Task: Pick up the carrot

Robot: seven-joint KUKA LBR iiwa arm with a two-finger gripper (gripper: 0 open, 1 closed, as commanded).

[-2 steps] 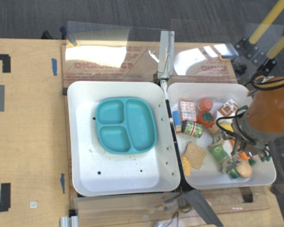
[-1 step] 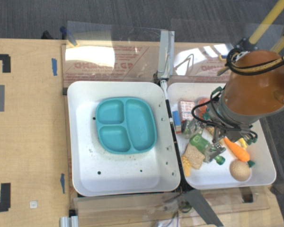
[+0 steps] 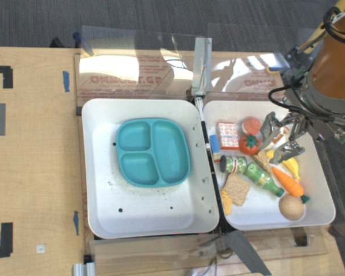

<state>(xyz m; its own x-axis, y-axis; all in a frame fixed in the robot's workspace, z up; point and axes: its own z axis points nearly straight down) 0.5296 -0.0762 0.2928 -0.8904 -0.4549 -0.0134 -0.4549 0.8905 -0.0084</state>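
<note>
The carrot (image 3: 288,182), orange with a small green tip at its lower right end, lies at a slant in the right bin (image 3: 325,209) near its right side. My gripper (image 3: 282,138) hangs over the upper right part of that bin, up and slightly left of the carrot, with its metal fingers (image 3: 269,125) spread apart and nothing between them. The arm's orange band (image 3: 336,68) rises behind it at the right edge.
Around the carrot lie a green bottle (image 3: 261,177), a yellow banana piece (image 3: 291,167), a tan round ball (image 3: 291,207), crackers (image 3: 236,188), a tomato (image 3: 250,144), a red-white packet (image 3: 228,135) and a small can (image 3: 234,164). The left bin holds a teal divided plate (image 3: 153,152).
</note>
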